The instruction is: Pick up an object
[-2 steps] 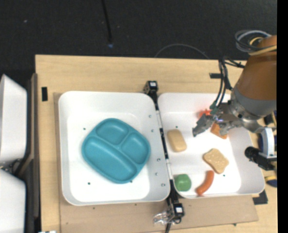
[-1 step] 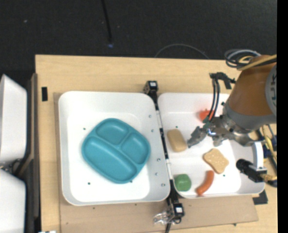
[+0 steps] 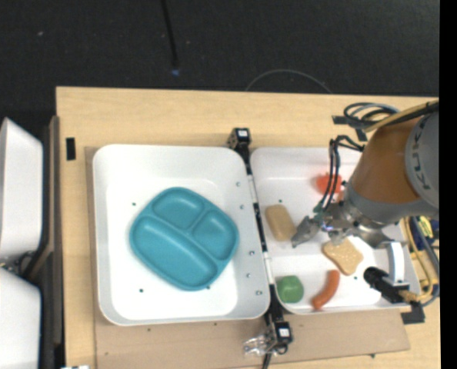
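Camera view looks down on a light wooden tabletop [image 3: 175, 118] carrying two shallow white bins side by side. Inside the left bin [image 3: 113, 283] lies a teal divided plate [image 3: 184, 237] with three compartments, near the bin's middle. The right bin [image 3: 290, 164] holds the small items: a tan bread-roll-shaped piece [image 3: 280, 222] near its left wall, a green round piece [image 3: 290, 288] at the near left corner, an orange-red sausage [image 3: 326, 290] lying at a slant just right of the green piece, a toast-like tan slice [image 3: 345, 257] above the sausage, and a small red piece [image 3: 324, 182] farther back, partly hidden by cables.

The arm [image 3: 394, 171] reaches in from the right, its orange band above the grey wrist, over the right bin. The claw [image 3: 303, 233] points left and sits just right of the bread-roll piece, with the toast slice just beside it on the near side. Its dark fingers look slightly parted at the tips, and nothing can be seen between them; whether a tip touches the roll cannot be told.
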